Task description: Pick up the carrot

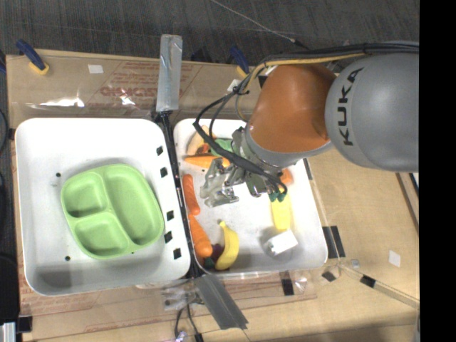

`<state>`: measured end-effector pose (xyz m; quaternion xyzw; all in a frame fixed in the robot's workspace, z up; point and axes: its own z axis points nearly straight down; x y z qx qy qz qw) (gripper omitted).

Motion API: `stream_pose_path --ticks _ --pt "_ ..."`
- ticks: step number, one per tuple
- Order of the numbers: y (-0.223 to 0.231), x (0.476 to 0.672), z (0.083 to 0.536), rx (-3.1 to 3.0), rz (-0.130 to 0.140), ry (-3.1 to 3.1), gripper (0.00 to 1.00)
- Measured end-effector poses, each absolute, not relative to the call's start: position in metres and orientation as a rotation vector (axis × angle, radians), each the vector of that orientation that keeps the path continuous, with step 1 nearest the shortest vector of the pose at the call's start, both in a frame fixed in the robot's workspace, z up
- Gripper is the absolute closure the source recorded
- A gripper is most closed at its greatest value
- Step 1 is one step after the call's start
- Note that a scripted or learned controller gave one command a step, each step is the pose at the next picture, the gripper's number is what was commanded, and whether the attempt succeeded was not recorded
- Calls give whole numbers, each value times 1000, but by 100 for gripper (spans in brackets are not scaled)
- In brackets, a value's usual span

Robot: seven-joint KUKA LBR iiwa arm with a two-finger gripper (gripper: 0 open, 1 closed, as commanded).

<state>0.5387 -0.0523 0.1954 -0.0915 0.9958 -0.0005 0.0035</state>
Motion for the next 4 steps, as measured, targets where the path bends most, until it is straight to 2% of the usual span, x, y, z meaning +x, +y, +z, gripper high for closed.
stream_pose_path --ticks 1,2,3,4 --pt "31 566 192 -421 2 3111 100" --pt "-27 601 193 -761 -3 3045 100" --pt "-83 632 223 -710 -6 3055 100" --pt "-5 609 265 -1287 -2 2859 100"
